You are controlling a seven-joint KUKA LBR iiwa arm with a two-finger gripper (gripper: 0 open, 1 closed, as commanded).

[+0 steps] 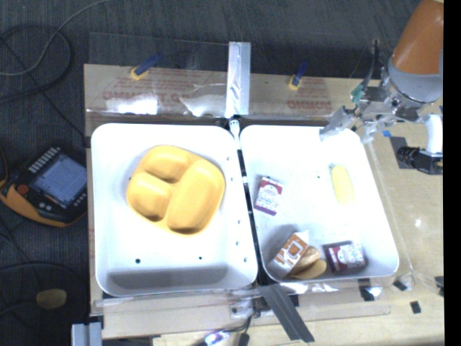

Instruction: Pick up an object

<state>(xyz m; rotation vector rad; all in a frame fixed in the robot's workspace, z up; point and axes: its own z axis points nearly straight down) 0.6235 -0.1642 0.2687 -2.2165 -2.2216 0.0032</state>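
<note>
Objects lie in both bins. In the right bin [374, 193] there is a small maroon and white packet [268, 195] near the left wall, a pale yellow oblong piece [342, 182] toward the right wall, and at the front wall an orange and white packet [290, 252] that leans on a brown round thing [311, 268], with a dark maroon packet [343, 256] just beside them. None of these touches the arm. In the left bin [108, 215] sits a big yellow lumpy thing [175, 188], made of three rounded parts, a little behind the middle.

The arm [418, 45] comes in at the upper right corner of the view, with the orange band at the top and the grey wrist under it. The gripper [346, 121] hangs at the far right corner of the right bin, over its rim, well apart from every object. Whether the jaws are released or clenched I cannot tell, because the parts there are small and mixed with cables and metal pieces. Nothing is seen between them.

The print on the packets is too small to read. The upper part of the arm is cut off by the frame. On the bench behind the bins lie a clear plastic sheet [202, 96] and two yellow clips [144, 66]. On the floor at left is a handheld controller [47, 187].
</note>
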